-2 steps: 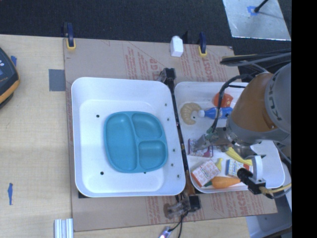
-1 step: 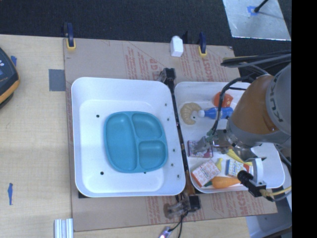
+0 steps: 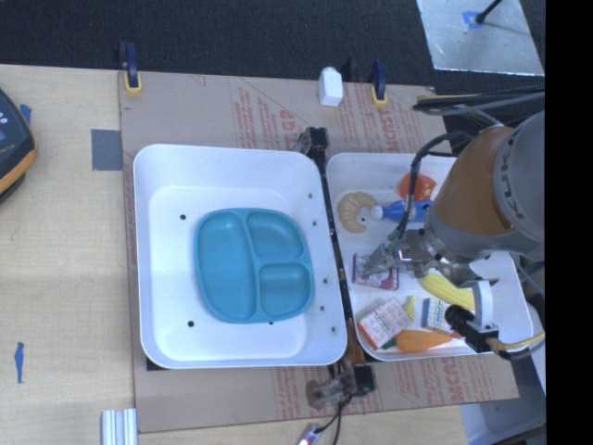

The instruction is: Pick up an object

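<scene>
1. The grey arm's two-finger gripper [image 3: 378, 265] hangs low in the right-hand shallow white bin [image 3: 345, 172], toward its nine o'clock side.
2. Whether its jaws are open or closed cannot be told.
3. At the gripper's six o'clock lies a red-and-white packet [image 3: 383, 323]; a yellow banana-shaped toy [image 3: 447, 291] lies at four o'clock.
4. The left-hand white bin [image 3: 167, 170] holds a teal divided plastic plate [image 3: 253, 265].

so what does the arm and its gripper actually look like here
The arm is a bulky rounded grey body with a wide orange band above the wrist. A thin black cable loops from the band toward the wrist. The gripper is a compact dark grey metal assembly, small beside the arm.
</scene>
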Motion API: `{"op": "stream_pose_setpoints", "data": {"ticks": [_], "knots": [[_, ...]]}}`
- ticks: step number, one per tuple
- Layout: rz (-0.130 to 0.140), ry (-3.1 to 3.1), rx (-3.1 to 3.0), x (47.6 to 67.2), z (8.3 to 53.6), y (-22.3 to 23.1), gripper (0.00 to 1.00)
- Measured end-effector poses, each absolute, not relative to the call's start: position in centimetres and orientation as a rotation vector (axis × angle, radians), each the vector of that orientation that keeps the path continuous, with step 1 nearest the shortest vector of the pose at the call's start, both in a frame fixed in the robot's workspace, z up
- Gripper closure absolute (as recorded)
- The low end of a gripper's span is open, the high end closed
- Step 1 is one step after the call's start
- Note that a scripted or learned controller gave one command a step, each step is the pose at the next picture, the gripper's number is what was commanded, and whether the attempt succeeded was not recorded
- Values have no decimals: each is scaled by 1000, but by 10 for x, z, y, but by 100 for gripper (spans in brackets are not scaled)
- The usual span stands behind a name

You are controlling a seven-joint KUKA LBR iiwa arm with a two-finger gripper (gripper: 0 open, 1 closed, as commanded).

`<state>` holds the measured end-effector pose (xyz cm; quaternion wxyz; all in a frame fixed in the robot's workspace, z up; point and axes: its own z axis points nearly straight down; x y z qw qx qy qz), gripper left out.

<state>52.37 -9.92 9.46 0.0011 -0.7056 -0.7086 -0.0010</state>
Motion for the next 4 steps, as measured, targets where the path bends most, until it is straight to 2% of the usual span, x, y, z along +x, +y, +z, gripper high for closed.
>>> {"op": "stream_pose_setpoints", "data": {"ticks": [2,3,4], "knots": [[-7,-2231,-2222,505,95,-96,0],[-3,-2224,-2214,517,94,-98,0],[-4,-2225,-2215,521,94,-101,0]]}}
